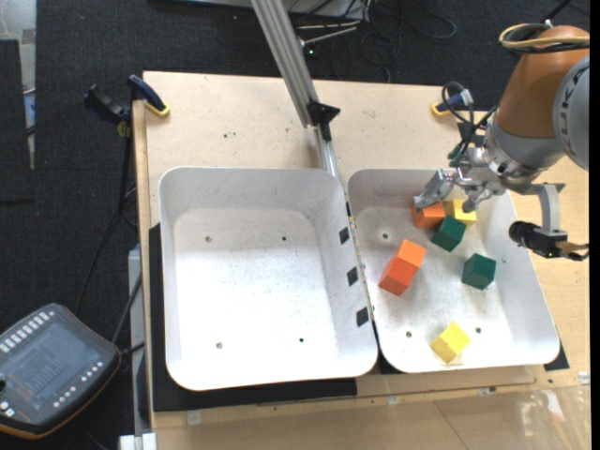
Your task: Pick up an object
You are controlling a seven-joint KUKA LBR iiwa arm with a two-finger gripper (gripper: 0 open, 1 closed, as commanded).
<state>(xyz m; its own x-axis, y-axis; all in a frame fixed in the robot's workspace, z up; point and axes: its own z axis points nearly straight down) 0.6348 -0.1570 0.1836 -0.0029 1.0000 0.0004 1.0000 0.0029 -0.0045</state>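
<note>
6 small blocks, all in the right shallow white bin (525, 298). Long orange block (403, 266) lies near the bin's centre, angled. Dark green cube (478, 271) to its right, tilted. Second green cube (448, 233) further back. Yellow cube (450, 342) near the front edge, well apart from the rest. Small orange block (430, 216) and yellow block (464, 213) at the back, partly hidden.

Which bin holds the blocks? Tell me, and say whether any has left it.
All in the right bin: two orange blocks, two green, two yellow. None lies outside it.
</note>
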